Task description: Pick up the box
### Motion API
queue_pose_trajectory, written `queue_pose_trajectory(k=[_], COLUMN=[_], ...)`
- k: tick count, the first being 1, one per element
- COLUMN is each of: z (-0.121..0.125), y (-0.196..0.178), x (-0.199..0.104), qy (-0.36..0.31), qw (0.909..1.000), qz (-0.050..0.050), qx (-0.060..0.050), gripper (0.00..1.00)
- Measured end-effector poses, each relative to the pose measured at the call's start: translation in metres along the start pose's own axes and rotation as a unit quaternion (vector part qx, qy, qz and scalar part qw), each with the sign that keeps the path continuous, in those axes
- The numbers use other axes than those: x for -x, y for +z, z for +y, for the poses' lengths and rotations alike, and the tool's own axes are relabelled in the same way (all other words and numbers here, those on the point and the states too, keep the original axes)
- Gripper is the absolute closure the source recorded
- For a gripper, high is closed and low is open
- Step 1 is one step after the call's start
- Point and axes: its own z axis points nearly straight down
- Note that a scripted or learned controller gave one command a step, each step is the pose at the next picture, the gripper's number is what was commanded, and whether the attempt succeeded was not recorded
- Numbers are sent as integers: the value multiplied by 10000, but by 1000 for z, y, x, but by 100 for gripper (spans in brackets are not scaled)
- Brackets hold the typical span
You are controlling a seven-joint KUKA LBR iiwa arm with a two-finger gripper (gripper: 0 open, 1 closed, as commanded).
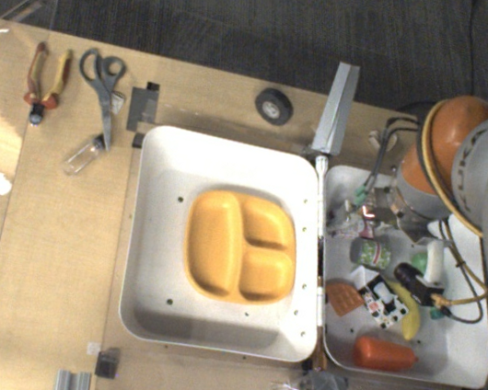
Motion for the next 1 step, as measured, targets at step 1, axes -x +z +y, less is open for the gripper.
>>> queue_pose_trajectory(k=[1], z=[-9], y=[-87], x=[-73], qy=[55], qw=[10000], qz=[22], qx=[-38], gripper=[100])
